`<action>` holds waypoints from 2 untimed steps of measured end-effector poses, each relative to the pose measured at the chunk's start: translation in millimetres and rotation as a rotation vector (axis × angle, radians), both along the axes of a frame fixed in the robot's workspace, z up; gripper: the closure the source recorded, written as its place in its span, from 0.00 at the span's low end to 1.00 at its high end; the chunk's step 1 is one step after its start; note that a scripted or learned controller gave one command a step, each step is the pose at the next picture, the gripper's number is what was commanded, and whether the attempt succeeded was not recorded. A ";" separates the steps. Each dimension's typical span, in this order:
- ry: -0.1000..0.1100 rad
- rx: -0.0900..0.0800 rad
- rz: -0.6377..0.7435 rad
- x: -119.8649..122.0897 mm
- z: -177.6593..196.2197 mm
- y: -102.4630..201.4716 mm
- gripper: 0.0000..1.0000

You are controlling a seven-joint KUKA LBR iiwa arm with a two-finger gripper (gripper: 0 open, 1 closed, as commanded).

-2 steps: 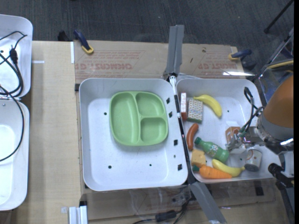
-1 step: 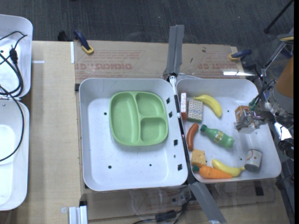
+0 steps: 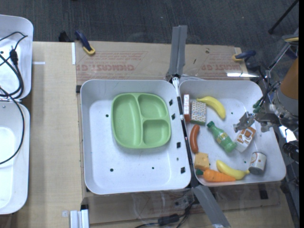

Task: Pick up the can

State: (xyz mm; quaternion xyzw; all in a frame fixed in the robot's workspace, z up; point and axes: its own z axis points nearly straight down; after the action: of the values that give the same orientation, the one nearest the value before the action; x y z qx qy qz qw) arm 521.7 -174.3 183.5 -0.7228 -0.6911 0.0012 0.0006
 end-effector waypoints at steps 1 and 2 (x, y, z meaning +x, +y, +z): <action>0.006 0.010 -0.109 -41.2 -89.7 -33.2 0.00; 0.003 0.009 0.070 -44.2 -93.0 -37.3 0.00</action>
State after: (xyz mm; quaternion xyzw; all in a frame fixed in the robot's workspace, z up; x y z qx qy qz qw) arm 477.5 -211.6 90.5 -0.6980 -0.7161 -0.0009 0.0046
